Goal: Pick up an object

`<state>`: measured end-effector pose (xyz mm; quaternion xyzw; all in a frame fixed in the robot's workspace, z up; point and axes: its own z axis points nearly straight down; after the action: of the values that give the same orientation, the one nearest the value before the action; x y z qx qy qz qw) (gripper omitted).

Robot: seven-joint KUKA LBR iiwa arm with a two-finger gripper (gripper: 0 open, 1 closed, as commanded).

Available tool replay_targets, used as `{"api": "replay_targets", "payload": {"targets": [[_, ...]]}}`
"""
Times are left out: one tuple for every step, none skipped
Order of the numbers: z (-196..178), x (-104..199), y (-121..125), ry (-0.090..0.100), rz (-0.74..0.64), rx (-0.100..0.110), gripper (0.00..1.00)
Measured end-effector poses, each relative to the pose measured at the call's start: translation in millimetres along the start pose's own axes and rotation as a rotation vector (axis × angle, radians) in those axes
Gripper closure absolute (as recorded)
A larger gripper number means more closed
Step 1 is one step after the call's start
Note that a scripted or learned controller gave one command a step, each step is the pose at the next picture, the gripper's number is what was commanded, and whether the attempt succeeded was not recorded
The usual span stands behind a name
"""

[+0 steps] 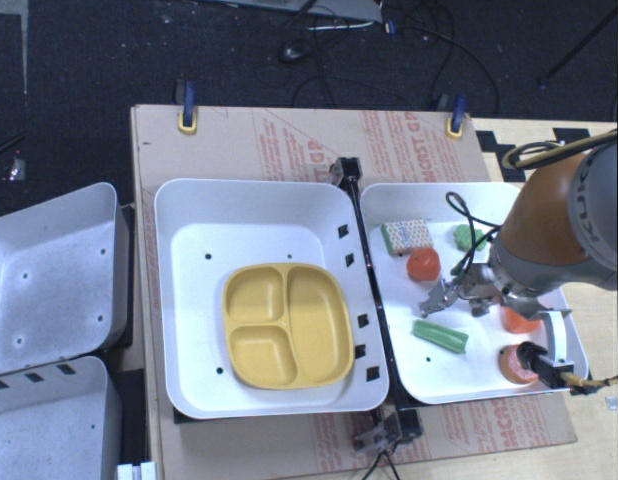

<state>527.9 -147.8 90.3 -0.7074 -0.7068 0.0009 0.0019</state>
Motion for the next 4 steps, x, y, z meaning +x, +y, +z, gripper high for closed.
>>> {"api": "replay_targets", "payload": {"targets": [[-11.9, -0.1, 1.0, -0.001, 0.001, -0.004, 1.0], [-71.9, -7.0, 6.9, -0.004, -0.003, -0.01, 1.0], [-130.0, 2.2, 6.2, -0.003, -0.005, -0.01, 1.0], [-149.1, 2.2, 7.1, -0.003, -0.004, -0.007, 1.0]]}}
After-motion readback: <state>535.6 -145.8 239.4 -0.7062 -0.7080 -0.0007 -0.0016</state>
